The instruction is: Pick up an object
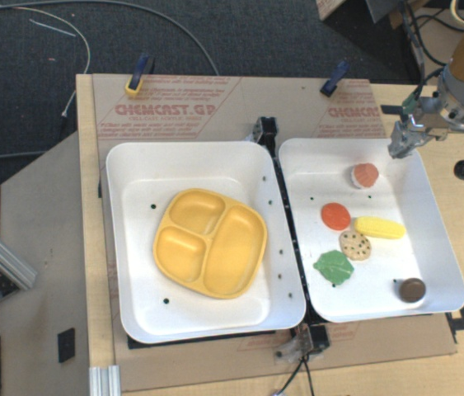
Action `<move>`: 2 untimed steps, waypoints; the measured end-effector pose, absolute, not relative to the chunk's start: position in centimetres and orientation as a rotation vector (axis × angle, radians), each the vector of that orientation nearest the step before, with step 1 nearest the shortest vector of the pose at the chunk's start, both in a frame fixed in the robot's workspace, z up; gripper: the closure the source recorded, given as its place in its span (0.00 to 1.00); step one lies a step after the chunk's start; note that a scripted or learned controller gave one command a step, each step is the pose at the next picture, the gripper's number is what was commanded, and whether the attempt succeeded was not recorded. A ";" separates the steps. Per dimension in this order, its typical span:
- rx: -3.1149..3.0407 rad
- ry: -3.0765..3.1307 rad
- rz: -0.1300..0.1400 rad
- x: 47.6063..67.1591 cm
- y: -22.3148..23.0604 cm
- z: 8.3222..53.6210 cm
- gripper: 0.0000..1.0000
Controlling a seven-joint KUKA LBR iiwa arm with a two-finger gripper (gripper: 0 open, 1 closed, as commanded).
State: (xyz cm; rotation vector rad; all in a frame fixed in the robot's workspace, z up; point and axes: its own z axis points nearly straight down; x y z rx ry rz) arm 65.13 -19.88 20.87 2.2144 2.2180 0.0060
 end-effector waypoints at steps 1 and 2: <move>2.218 2.230 0.001 64.3 -14.2 20.3 1.00; 2.216 2.231 0.003 63.5 -9.1 21.9 1.00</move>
